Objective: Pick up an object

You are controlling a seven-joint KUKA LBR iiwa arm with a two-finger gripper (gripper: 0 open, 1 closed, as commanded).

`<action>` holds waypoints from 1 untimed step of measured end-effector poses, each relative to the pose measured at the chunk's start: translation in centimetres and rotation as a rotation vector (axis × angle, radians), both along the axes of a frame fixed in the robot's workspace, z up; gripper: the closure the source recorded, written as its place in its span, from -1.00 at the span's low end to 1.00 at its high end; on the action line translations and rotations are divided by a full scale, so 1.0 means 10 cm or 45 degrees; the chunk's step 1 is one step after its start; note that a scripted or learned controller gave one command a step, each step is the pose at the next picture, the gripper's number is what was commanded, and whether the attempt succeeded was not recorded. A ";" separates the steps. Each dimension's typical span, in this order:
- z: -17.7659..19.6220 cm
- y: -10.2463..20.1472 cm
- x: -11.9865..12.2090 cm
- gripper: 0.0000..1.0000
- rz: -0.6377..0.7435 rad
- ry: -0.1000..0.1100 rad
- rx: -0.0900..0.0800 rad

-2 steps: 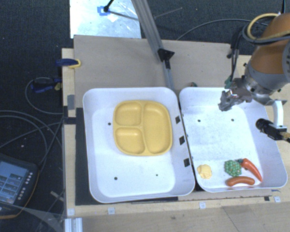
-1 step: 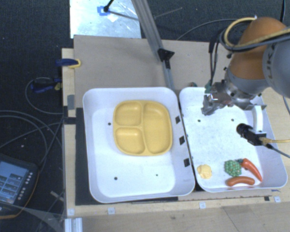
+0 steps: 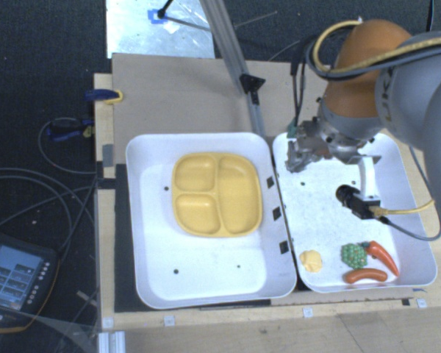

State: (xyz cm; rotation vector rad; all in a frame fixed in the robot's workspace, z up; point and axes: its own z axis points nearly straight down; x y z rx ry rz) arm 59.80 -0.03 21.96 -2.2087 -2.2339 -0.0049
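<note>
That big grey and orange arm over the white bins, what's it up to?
The arm's tool hovers over the far end of the right bin, holding nothing visible. Toy food lies at that bin's near end: a carrot, a sausage, a green piece, a yellow piece. The left bin holds a yellow divided plate.

Inventory of my desk [image 3: 184,94]. Two white bins: the left bin [image 3: 143,219] at 9 o'clock and the right bin [image 3: 408,197] at 3 o'clock. One yellow tray [image 3: 216,194] with three compartments lies in the left bin. Four toy foods sit at 5 o'clock in the right bin: one pale yellow piece [image 3: 311,260], one green broccoli [image 3: 353,255], one orange carrot [image 3: 383,257] and one reddish sausage [image 3: 365,276]. I count one arm [image 3: 419,87].
</note>
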 end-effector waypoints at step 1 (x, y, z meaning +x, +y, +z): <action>0.14 0.52 -0.07 1.00 0.001 -0.001 0.001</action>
